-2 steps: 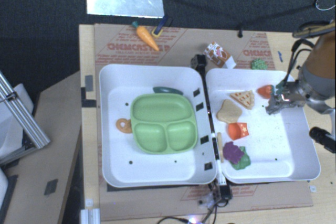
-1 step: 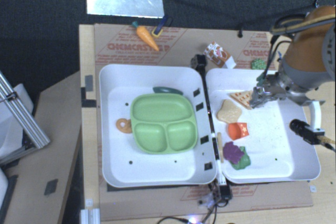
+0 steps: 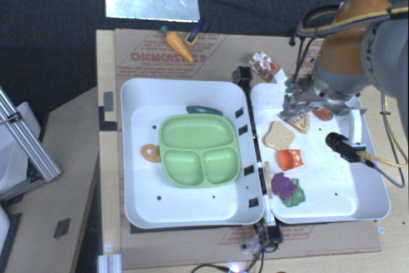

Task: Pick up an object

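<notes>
Pizza slice (image 3: pixel 301 123) is your likeliest target, lying flat toward the back of the right bin (image 3: pixel 367 198); read your way up to it from the front. Nearest you in that bin sits a purple-and-green toy (image 3: pixel 287 189), then an orange-red block (image 3: pixel 290 158), then a toast slice (image 3: pixel 278 135) just beside the pizza slice. The gripper (image 3: pixel 296 107) hangs over the slice's far edge, low enough that it may be touching. You cannot tell whether it is spread or pressed together, and nothing looks lifted. A small red piece (image 3: pixel 322 114) lies near it, toward the view's right. Read this as the descend-and-grasp step, not the lift. Your next move calls for a firm pinch on the thin slice without catching the toast, then a straight rise. In the left bin, the green divided plate (image 3: pixel 197 151) and pretzel (image 3: pixel 151 153) are well apart from the work. Beyond the bins lie a snack packet (image 3: pixel 263 66) and a toy carrot (image 3: pixel 179 45).
</notes>
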Motion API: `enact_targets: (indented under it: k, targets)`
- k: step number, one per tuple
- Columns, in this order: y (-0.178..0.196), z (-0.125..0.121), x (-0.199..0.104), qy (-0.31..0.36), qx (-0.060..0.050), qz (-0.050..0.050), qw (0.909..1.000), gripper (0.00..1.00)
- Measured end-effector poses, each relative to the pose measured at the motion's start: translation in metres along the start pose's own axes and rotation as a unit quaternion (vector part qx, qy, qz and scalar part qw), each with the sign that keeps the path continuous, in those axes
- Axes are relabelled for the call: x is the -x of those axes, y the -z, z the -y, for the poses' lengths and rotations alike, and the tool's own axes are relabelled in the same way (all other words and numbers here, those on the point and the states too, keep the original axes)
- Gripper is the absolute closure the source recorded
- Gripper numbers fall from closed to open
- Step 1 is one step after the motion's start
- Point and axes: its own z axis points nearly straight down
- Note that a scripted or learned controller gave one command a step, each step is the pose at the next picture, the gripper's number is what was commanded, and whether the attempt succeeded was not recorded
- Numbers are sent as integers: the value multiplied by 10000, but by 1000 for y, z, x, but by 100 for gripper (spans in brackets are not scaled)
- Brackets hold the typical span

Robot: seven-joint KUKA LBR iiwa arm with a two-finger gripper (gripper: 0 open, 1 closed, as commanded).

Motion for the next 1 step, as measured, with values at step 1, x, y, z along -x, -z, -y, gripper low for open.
enact_targets:
  k: [1]
  targets:
    - [17,-25,-46,-1,9,-1,10000,100]
